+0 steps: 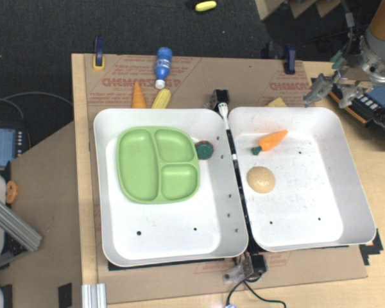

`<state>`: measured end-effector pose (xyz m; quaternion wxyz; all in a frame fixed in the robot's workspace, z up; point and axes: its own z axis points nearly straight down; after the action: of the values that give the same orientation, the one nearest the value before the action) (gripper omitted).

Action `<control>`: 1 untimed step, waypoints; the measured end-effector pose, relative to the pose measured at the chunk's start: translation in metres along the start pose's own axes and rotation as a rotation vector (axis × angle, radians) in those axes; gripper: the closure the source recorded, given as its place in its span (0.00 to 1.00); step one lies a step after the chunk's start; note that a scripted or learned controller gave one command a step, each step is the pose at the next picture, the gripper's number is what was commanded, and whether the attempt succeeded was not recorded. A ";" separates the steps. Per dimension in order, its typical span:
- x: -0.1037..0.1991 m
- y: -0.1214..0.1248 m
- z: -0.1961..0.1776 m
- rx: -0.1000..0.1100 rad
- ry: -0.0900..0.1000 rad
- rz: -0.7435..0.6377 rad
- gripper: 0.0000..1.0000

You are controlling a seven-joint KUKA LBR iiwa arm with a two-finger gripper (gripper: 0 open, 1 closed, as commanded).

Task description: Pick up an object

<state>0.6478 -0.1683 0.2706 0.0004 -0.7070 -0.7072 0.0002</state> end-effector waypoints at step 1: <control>-0.012 0.018 0.081 0.006 0.001 0.000 0.00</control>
<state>0.6661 -0.1808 0.1900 0.0026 -0.7071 -0.7071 0.0020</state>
